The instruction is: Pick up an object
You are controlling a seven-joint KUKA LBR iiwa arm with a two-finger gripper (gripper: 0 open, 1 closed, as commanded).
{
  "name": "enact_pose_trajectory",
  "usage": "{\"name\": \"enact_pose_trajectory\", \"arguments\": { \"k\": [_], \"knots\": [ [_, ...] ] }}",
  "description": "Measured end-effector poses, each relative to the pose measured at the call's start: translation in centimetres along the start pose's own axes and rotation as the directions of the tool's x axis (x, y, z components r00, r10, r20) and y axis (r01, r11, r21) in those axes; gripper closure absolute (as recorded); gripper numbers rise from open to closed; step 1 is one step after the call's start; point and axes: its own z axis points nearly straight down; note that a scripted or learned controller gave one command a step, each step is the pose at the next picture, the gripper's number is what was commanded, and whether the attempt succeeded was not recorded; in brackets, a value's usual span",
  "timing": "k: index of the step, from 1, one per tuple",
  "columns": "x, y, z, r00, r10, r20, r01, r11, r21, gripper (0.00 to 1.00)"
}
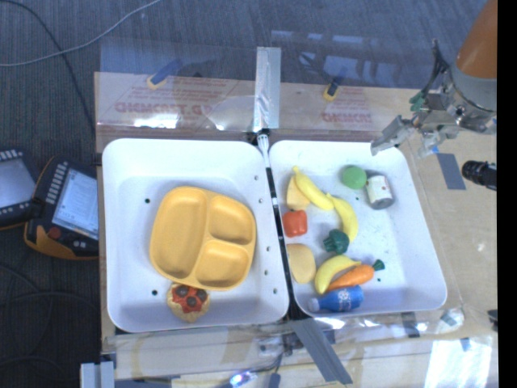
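So, objects: a heap of toy food in right bin (pixel 420 241), none lifted, all lying on the bin floor.
Green ball (pixel 353 176): round, matte green, upper part of right bin, touching the can beside it.
Can (pixel 378 191): small silver/white cylinder, on its side, just right of green ball; nearest item to the gripper.
Bananas: 3 yellow ones. Upper banana (pixel 308 189) at upper left of bin, middle banana (pixel 347 215) just below-right of it, lower banana (pixel 329 270) curved, beside the carrot.
Red block (pixel 296 223): orange-red, squarish, near the bin's left wall, below upper banana.
Broccoli (pixel 336 240): dark green, small, mid-bin, between middle and lower bananas.
Tan round piece (pixel 301 262): pale, potato-like, by left wall.
Carrot (pixel 352 276): orange w/ green tip, lies across lower banana.
Blue bottle (pixel 340 299): blue w/ white mark, on its side at bin's near edge.
Gripper (pixel 404 132): above right bin's far-right corner, over the rim, up and right of can and ball, apart from all objects.
Fingers: cannot tell whether spread or closed; nothing seen between them.
Arm (pixel 478 43): grey w/ orange band, enters from upper right.
Left bin (pixel 121 217): holds yellow divided plate (pixel 203 237), 3 compartments, roughly centred.
Pizza toy (pixel 188 300): round, red-topped, at plate's near edge, touching it.
Off bench, left: tablet-like pendant (pixel 66 212) on the floor.
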Motion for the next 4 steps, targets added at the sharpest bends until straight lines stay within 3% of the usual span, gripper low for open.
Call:
{"name": "enact_pose_trajectory", "arguments": {
  "k": [1,2,3,4],
  "knots": [
    [-1.6,0.6,12.3,0.997,0.072,0.003,-0.072,0.997,0.002,0.0],
    [-1.7,1.7,5.7,0.992,0.126,0.001,-0.126,0.992,-0.001,0.0],
    [-1.0,2.4,18.7,0.997,0.083,0.001,-0.083,0.997,-0.002,0.0],
    [-0.9,2.4,17.9,0.997,0.08,0.002,-0.08,0.997,0.001,1.0]
  ]
}}
